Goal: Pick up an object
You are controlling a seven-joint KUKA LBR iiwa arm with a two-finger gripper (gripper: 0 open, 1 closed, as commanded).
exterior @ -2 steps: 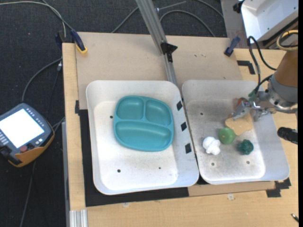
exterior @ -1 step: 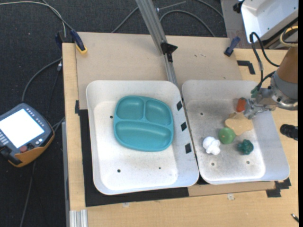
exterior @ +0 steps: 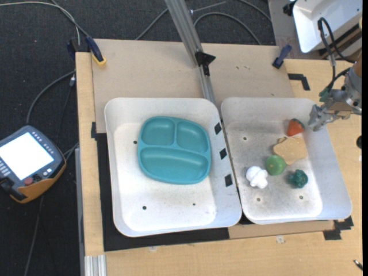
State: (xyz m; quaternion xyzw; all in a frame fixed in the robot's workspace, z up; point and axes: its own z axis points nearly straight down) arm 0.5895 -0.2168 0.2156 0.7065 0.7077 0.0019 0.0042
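Note:
The right bin (exterior: 322,200) holds several small items: a red-orange piece (exterior: 295,127), a tan slice like bread (exterior: 290,149), a green ball (exterior: 275,164), a white lumpy piece (exterior: 257,176) and a dark green piece (exterior: 298,179). My gripper (exterior: 318,119) hangs at the bin's far right rim, just right of the red-orange piece and slightly above it. I see nothing held in it.
A teal divided plate (exterior: 173,149) lies in the left bin (exterior: 123,211). A slanted metal pole (exterior: 187,25) comes down to the gap between the bins. Blue clamps (exterior: 95,52) sit at the board's back corners. A handheld pendant (exterior: 26,163) lies off the bench at left.

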